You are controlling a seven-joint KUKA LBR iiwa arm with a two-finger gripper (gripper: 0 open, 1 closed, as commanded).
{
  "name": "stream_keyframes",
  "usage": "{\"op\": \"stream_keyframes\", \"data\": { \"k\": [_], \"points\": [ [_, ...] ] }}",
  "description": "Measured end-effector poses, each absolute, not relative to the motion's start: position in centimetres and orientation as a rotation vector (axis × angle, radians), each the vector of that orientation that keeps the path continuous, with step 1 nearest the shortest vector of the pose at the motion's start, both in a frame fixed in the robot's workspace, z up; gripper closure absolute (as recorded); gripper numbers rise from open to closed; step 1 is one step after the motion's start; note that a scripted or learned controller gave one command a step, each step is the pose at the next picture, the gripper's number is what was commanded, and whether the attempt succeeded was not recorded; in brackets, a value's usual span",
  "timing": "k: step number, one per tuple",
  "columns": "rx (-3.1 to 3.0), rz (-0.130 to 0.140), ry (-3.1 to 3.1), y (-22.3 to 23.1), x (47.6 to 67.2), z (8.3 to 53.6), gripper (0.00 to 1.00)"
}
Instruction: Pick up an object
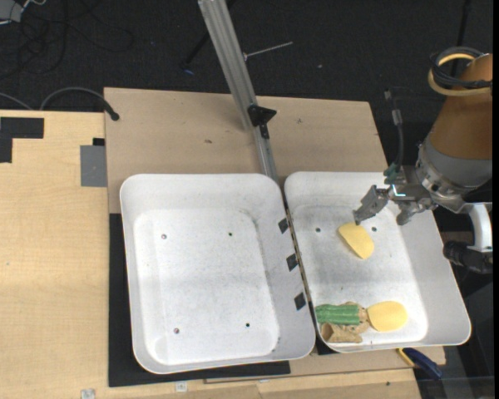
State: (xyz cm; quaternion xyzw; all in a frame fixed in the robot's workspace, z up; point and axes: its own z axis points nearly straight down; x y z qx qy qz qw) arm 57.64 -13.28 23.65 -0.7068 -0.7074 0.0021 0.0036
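1. The gripper is seen over the upper part of the right bin, at the end of the grey arm that reaches in from the right.
2. Its two fingers are spread apart, one fingertip toward the middle of the bin and the other toward the bin's right wall, and nothing is seen between them.
3. A yellow oval object is found just below and slightly left of the gripper, lying on the bin floor, tilted, and apart from the fingers; whether the nearer fingertip is close above it or merely beside it cannot be told from this slanted view.
4. Well below the gripper, at the bin's front edge, a second yellow rounded object is seen.
5. Just left of that object, a green object lies across the floor, and a tan, crumbly-looking object rests against its lower side; the three appear to be touching.
6. The left bin lies far to the gripper's left, joined to the right bin along a shared edge marked by small black clips.
7. A slanted metal rail is seen up and to the left of the gripper, beyond the bins.
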Motion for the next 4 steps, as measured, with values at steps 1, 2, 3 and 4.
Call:
{"op": "stream_keyframes", "data": {
  "k": [1,2,3,4],
  "points": [
    [-2.221,0.002,-2.218,-13.4,57.7,23.9,0.00],
    [-2.217,0.007,-2.217,-13.1,58.0,19.5,0.00],
    [-2.218,0.007,-2.215,-12.2,58.0,14.6,0.00],
    [-2.219,0.006,-2.217,-12.1,57.9,9.3,0.00]
  ]
}}
